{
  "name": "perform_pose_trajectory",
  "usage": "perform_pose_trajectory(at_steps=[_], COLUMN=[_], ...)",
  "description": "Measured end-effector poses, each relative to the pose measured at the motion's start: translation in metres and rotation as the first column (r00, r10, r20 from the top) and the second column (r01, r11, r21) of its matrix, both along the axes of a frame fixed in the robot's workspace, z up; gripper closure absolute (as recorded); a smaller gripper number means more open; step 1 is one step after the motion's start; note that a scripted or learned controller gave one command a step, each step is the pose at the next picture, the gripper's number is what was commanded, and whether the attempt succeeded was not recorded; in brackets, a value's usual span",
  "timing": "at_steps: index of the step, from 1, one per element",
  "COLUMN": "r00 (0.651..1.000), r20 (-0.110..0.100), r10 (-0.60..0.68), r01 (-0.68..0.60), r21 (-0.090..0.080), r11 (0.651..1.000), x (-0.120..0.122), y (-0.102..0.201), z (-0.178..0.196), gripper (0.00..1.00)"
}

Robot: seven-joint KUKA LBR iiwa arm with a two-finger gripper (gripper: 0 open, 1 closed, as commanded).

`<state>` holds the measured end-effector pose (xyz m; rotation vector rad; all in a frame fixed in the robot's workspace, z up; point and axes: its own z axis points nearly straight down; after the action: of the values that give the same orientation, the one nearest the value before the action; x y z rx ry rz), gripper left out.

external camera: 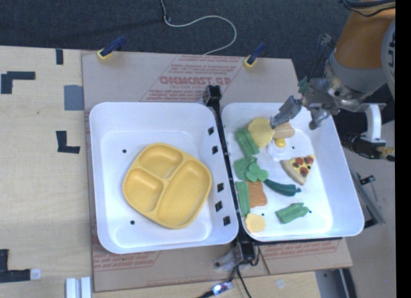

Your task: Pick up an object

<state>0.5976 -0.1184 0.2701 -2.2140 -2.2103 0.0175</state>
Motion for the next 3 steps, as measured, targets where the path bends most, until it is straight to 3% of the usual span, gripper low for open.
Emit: perform_pose_trajectory(at_steps=[1,3], r00=[1.0,1.0], r20=[0.012,0.008], r10=[0.003,0.002], r01=[-0.003,-0.002], r21=[-0.001,-0.001], r11=[1.0,1.0], x=[0.002,-0.009], y=[0.0,-0.012], z=[0.007,-0.117], gripper=[0.0,0.0])
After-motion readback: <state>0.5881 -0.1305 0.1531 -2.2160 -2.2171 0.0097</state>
